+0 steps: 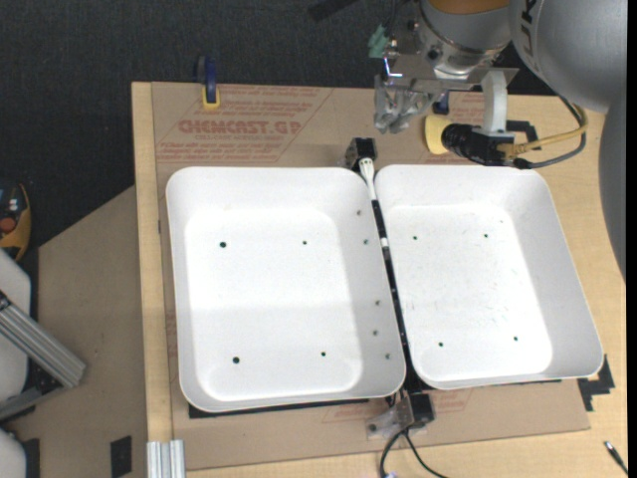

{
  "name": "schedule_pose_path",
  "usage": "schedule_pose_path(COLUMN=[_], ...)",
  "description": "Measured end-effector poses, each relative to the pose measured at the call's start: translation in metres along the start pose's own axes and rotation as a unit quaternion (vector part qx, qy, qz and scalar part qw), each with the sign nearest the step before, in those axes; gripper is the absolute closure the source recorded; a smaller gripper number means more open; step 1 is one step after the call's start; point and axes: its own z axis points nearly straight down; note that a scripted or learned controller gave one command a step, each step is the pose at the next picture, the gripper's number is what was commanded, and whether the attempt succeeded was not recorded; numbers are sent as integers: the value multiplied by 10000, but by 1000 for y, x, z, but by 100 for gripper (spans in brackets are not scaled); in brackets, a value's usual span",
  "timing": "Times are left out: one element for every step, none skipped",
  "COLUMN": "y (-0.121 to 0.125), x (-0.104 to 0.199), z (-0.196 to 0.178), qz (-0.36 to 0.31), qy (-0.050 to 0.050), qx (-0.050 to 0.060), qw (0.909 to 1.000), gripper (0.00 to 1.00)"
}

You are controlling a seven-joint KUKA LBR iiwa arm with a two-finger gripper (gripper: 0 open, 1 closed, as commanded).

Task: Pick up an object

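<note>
1. Smooth white plastic forms the left bin [189,267] and the right bin [567,267], both shallow with rounded corners, side by side on the brown board counter [249,127].
2. Metallic gripper [396,116] hangs beyond the bins' far edge; nothing shows between its fingers, and their spread cannot be told.
3. No pickable object can be made out.
</note>
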Motion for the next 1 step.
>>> schedule_pose_path(y=[1], x=[-49], z=[-35], qz=[42], qy=[-15], qx=[-76], qw=[10000], gripper=[100])
